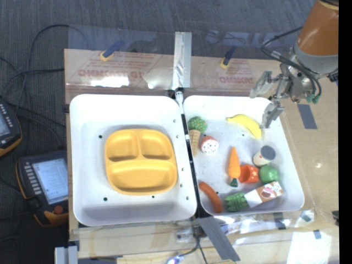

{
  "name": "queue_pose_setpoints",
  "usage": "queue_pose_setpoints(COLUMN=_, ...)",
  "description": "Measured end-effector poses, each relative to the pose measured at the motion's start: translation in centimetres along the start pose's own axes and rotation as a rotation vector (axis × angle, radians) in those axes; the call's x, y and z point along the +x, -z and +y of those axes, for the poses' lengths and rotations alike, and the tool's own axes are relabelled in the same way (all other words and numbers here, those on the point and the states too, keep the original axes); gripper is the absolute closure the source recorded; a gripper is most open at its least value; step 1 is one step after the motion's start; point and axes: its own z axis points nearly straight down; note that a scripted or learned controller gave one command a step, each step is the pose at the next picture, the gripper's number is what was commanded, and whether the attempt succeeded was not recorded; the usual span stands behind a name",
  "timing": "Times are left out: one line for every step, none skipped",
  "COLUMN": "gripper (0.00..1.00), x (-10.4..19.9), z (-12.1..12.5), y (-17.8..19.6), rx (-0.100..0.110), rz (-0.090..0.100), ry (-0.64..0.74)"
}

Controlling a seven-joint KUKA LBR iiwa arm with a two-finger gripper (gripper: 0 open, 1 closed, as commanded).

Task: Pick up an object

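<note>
One banana (246, 124), long axis running upper-left to lower-right, lies just left of your empty, spread-fingered gripper (266, 99).

The arm (322, 23) is cut off by the top and right edges, so just its orange band and wrist show. The tool (268, 100) hangs over the far right corner of the right bin (294, 197); its fingers are too small and cluttered to tell their spread. At the left edge, a dark device (8, 126) is cut off, and a pendant (41, 183) near it has a screen too blurred to read. The print on the cardboard (104, 70) beyond the bins is washed out by glare. Near the sausage (210, 196), the green piece (236, 202) partly hides the carton's (264, 194) left end. The near tabletop (324, 241) runs off the bottom edge.
</note>
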Motion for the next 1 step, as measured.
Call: queue_pose_setpoints(gripper=0.0, x=0.03, z=2.68, y=-13.78, rx=-0.001, rz=0.002, ry=0.048)
